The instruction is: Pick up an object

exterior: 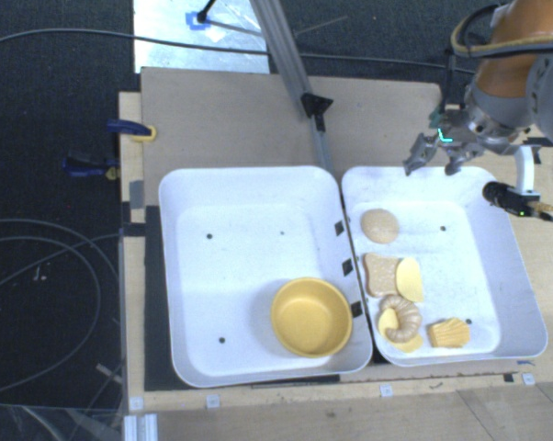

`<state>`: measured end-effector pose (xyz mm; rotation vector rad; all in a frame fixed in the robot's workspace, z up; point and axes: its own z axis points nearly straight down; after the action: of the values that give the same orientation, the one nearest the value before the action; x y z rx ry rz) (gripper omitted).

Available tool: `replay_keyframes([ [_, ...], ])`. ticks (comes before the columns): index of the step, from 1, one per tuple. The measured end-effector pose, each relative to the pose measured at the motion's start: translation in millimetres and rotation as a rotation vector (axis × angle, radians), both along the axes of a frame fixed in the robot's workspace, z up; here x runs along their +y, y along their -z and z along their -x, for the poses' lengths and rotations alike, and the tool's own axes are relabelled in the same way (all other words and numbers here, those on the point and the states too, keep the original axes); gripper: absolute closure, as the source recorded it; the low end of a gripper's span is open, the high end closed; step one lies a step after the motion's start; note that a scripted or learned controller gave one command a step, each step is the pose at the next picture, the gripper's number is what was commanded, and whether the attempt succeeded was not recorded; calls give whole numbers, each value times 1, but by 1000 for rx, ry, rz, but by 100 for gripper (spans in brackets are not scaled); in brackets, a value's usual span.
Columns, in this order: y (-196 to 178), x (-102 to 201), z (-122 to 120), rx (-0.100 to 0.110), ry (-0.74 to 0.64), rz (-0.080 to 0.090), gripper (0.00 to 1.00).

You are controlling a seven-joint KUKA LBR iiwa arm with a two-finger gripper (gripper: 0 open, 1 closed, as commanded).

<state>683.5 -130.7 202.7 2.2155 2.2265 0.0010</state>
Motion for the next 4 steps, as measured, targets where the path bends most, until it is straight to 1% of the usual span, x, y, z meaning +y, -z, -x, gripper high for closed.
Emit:
replay_keyframes([
  [1, -1, 0, 0, -2, 0, 0, 0],
  [2, 46, -3, 8, 1, 3, 1, 0],
  [3, 105, 4, 13, 2, -1, 0, 0],
  [4, 111, 4, 12, -1, -1, 1, 0],
])
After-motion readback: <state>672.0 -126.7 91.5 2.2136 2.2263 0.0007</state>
